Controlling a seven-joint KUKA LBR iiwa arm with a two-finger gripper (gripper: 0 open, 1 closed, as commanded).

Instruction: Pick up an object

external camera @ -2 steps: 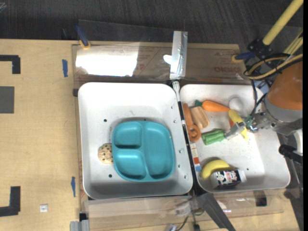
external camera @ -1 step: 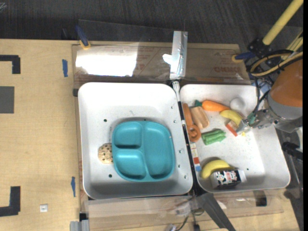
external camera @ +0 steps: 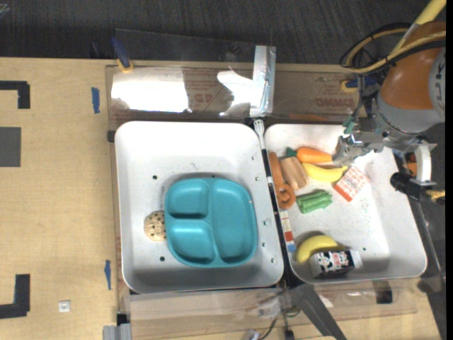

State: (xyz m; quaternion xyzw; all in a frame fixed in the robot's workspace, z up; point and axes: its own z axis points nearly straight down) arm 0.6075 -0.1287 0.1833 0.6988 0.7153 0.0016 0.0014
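Note:
My gripper hangs over the back of the right bin, right by the end of a yellow banana and an orange carrot. Left of them lie a hot dog bun and an orange piece along the bin's left wall. A green piece and a red-and-white packet lie mid-bin. At the front, a second banana rests on a black-and-white can.
The left bin holds a teal divided plate with a cookie at its left edge. A clear shiny panel stands behind the bins. The arm and cables fill the upper right.

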